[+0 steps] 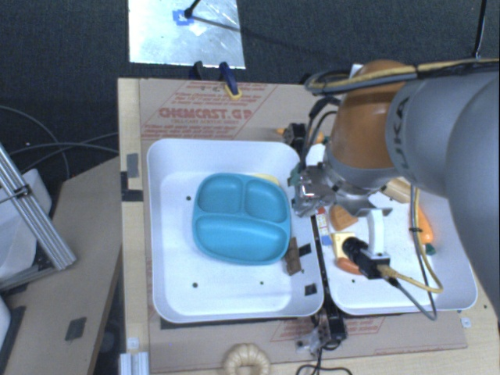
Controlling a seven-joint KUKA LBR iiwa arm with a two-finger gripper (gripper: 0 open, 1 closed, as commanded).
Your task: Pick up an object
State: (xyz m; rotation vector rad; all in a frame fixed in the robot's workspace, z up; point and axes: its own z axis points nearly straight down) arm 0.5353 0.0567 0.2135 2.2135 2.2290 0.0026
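Blue divided plate (pixel 241 217) in left bin (pixel 168 233) (arm (pixel 422 123) overhead)

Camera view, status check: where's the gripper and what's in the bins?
Gripper low at the divider between bins, fingers unclear. Blue divided plate lying in left bin, untouched. Right bin cluttered with small items, arm covering much of it.

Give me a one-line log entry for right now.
arm: over bin divider | claw: state unclear, nothing seen held | blue tray: left bin | right bin: small items

"CHEMCAST GP" on cardboard sheet (pixel 205 108)
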